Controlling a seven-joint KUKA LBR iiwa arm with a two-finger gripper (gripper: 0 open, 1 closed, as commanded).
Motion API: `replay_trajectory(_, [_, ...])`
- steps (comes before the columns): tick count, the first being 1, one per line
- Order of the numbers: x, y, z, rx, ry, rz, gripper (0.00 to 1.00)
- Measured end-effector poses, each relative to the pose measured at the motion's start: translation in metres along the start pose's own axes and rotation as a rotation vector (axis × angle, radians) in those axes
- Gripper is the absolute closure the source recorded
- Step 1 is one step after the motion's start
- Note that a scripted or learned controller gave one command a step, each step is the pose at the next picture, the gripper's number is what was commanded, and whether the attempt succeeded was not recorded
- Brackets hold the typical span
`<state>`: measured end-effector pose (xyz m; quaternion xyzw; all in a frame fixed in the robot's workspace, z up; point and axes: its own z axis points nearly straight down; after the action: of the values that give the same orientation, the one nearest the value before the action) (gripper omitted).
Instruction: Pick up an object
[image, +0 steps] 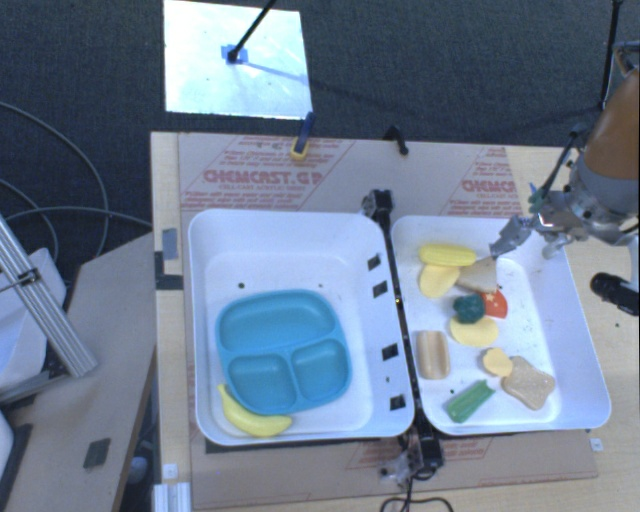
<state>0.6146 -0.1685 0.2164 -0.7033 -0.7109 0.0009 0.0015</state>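
The gripper (508, 240) hangs over the far side of the right bin (575, 330), its opening unclear to me, just above a tan wedge (480, 275), probably light, stiff plastic, best taken across its flat sides.

My arm (612, 150): grey casing with an orange-tan band just above the wrist, at the scene's right edge. Wrist end is a grey metal cluster with small bright spots and thin dark cables running up past it; gripper (510, 240) is slim, grey, metallic. Separate dark rounded piece (612, 290) sticks in from the right edge, nearer; can't tell what it is.
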Motion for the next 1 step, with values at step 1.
replay_trajectory(1, [0.0163,-0.0344,0.1165,-0.011,-0.001,0.000,0.00])
